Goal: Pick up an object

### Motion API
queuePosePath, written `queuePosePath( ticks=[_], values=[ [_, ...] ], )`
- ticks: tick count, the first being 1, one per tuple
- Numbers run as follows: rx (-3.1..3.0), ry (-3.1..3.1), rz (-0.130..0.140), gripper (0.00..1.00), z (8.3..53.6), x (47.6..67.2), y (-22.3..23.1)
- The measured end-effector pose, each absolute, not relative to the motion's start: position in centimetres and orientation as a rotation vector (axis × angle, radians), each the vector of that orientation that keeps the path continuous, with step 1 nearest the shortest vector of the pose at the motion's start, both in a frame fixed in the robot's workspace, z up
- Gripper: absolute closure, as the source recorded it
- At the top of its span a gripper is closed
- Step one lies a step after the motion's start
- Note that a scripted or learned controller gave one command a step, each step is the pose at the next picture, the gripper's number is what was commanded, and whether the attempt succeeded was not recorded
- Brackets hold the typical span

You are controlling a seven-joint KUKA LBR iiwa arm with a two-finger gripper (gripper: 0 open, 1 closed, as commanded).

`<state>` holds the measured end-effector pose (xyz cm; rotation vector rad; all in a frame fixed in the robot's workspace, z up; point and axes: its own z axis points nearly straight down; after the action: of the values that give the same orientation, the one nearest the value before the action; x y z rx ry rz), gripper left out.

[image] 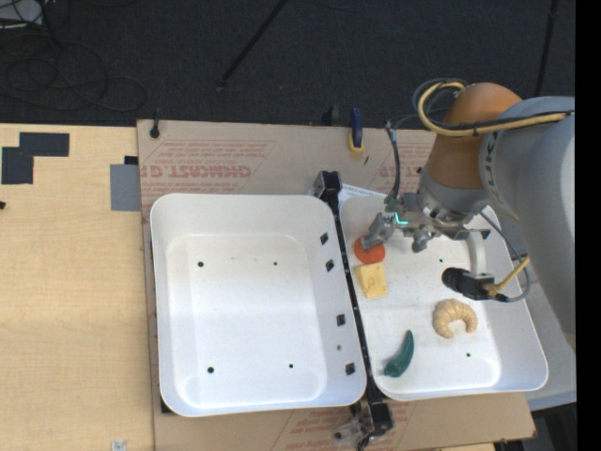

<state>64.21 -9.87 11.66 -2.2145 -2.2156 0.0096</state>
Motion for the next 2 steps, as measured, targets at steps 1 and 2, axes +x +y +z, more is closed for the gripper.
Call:
queuePosePath(
  ticks=[1, 2],
  values=[
    [-2.216, -2.220, 0.005, 0.00, 8.5, 64.3, -8.1],
    [-2.216, -2.217, 0.008, 1.00, 9.8, 64.3, -8.3]
  ],
)
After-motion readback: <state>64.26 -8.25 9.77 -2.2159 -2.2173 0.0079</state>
